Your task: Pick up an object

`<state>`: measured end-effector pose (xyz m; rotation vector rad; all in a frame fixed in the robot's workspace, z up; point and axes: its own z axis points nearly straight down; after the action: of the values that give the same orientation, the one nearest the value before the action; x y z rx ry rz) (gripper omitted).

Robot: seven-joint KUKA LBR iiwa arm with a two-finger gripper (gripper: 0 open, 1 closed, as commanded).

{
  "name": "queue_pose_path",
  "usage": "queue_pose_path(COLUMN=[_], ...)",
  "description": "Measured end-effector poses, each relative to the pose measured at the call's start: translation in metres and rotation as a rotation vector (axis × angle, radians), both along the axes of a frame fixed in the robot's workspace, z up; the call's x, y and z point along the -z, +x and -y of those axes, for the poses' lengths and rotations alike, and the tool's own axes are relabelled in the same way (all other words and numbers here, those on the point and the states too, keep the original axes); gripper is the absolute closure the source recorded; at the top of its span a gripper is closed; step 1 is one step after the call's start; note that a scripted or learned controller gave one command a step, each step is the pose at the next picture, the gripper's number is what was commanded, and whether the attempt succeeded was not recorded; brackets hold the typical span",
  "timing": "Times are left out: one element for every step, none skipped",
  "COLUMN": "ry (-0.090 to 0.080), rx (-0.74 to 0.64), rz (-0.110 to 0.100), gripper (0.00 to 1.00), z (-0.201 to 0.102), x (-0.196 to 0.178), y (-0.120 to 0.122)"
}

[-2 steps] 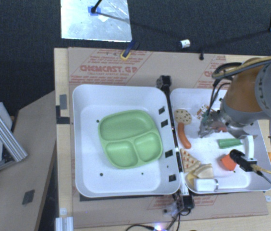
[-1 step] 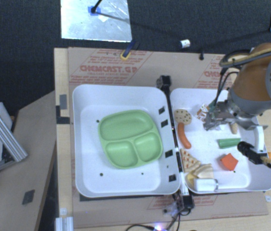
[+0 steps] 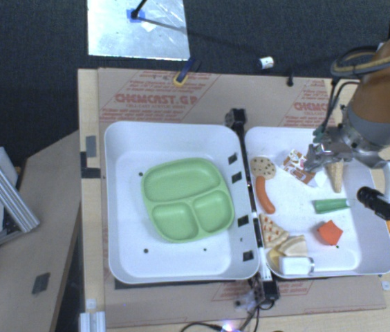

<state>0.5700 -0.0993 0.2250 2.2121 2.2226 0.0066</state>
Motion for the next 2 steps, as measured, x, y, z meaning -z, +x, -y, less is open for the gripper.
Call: queue_pose_path(ry=[0.001, 0.002], rx=[0.000, -0.004], rz=[-0.005, -0.004], gripper=[1.00, 1.00], z=[0.000, -0.048], x=[0.000, 0.010], y=[0.001, 0.021])
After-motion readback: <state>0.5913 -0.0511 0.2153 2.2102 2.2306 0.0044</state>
